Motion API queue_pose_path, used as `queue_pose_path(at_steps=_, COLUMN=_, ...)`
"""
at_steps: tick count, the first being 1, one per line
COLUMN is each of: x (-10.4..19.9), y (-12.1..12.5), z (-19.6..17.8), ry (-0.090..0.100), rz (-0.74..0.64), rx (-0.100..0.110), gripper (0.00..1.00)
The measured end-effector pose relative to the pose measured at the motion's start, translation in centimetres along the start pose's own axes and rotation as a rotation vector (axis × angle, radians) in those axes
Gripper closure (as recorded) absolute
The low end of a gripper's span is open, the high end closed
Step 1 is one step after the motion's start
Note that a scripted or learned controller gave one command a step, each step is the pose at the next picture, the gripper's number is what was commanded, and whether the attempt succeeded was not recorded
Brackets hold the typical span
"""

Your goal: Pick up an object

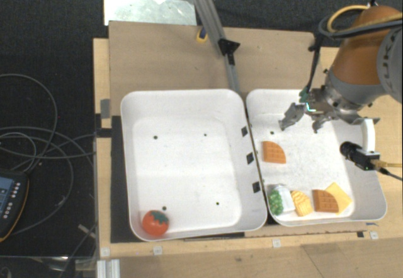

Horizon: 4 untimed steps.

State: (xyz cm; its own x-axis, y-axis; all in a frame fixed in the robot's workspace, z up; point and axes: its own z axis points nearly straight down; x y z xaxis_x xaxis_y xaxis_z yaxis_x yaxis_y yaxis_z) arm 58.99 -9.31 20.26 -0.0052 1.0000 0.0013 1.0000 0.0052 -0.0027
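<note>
- This was a robotics lab or test cell, not a home.
- A grey and orange industrial arm [362, 50] reached over a plywood bench [264, 46] bearing two white bins [182, 101].
- Loose black cables [38, 138] trailed over dark carpet [50, 18], beside a handheld control pendant [9, 198].
- Toy food [155, 222] lay in the bins.
- A metal pole [208, 9] slanted above the bench.

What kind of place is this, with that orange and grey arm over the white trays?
Probably a robotics lab bench set up for grasping trials. A robot arm hangs its gripper over two white bins holding toy food such as a tomato and a waffle, with loose cables on dark carpet.
</note>
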Motion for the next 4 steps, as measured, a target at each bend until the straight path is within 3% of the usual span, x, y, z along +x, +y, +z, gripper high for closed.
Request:
queue_pose_path(at_steps=1, x=0.0, y=0.1, z=-0.2, ry=-0.001, rz=0.002, rx=-0.004, gripper=0.0)
queue_pose_path(at_steps=2, x=0.0, y=0.5, z=6.0, ry=0.0, rz=0.004, rx=0.002, gripper=0.0)
queue_pose_path(at_steps=3, x=0.2, y=0.8, z=10.8, ry=0.003, rz=0.005, rx=-0.006, gripper=0.0)
queue_pose_path(at_steps=4, x=0.0, y=0.7, z=9.7, ry=0.0, rz=0.004, rx=-0.006, gripper=1.0)
